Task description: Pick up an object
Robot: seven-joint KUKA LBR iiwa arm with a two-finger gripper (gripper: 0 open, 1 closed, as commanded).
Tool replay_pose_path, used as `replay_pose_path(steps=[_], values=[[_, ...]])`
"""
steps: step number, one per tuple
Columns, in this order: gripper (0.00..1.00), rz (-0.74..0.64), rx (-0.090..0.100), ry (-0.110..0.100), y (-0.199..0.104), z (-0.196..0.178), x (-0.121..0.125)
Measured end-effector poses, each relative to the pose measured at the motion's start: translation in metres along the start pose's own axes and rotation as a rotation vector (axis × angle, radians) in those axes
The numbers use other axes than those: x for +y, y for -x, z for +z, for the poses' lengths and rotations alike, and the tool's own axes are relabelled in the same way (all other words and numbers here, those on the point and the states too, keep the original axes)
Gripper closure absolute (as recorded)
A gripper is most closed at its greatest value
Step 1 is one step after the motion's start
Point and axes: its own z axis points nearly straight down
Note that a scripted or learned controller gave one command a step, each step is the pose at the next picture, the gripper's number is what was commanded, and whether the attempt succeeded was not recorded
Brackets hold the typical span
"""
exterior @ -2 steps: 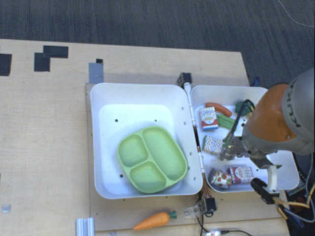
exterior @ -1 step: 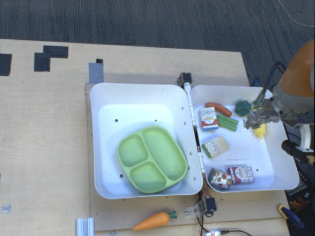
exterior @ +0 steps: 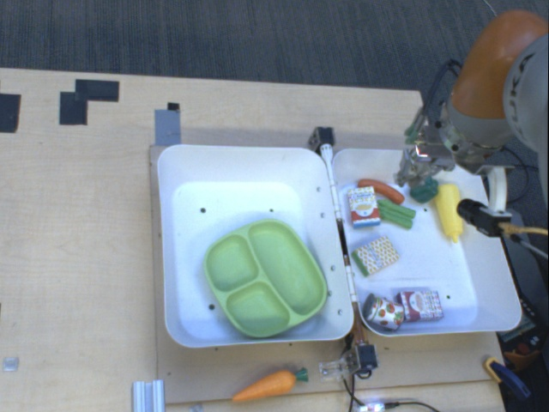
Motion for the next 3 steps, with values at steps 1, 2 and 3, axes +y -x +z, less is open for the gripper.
replay_pose_path(steps=[1, 2, 3], values=[[0.0, 0.001, -0.001, -0.002, 0.001, 0.0, 0.0], [0.0, 0.003, -0.001, 0.001, 0.005, 0.131, -0.035], [1.0, -0.001, -0.002, 0.008, 0.005, 0.119, -0.033]])
